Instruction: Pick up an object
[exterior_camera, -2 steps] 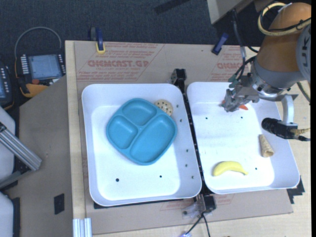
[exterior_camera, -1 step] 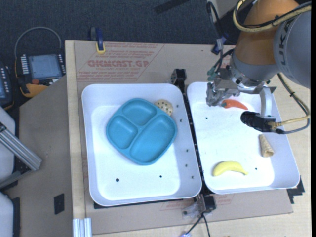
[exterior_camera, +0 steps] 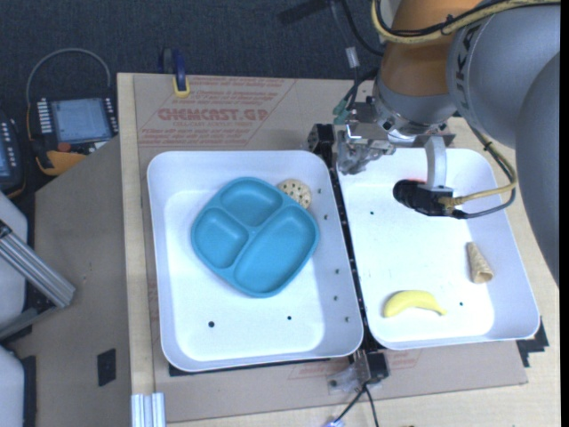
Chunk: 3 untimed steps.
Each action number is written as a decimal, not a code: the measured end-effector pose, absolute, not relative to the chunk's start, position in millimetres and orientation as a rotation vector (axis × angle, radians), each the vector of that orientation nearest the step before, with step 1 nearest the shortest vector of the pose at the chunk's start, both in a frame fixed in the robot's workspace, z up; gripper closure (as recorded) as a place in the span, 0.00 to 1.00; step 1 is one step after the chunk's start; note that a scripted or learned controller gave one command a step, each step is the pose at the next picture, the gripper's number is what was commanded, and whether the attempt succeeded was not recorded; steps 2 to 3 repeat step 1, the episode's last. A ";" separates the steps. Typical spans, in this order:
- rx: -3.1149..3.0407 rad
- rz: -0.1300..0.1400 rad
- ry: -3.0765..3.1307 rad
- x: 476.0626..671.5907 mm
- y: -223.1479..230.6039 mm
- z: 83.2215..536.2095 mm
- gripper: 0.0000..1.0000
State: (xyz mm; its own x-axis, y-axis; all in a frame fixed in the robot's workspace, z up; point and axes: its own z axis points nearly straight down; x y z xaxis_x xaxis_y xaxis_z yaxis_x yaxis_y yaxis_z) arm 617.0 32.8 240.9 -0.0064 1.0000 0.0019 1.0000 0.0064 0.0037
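Observation:
My gripper [exterior_camera: 358, 157] hangs over the far left corner of the right bin [exterior_camera: 507, 327], close to the wall between the two bins. Nothing shows in its grasp. A yellow banana [exterior_camera: 412, 304] lies near the front of the right bin. A tan cone-shaped piece [exterior_camera: 479, 262] rests by that bin's right side. In the left bin [exterior_camera: 178, 327] sits a blue divided plate [exterior_camera: 256, 236], and a round speckled cookie [exterior_camera: 294, 190] lies just behind its far right edge.
The grey arm with its orange band [exterior_camera: 436, 25] comes in from the upper right, above the far part of the right bin. Both bins stand on a cardboard sheet [exterior_camera: 222, 105]. A small screen device [exterior_camera: 78, 118] sits off the bench at the far left.

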 end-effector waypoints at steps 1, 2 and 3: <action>2.215 0.004 2.226 632.3 73.0 233.9 1.00; 2.215 0.004 2.226 632.3 73.0 233.9 1.00; 2.215 0.004 2.226 632.3 73.0 233.9 1.00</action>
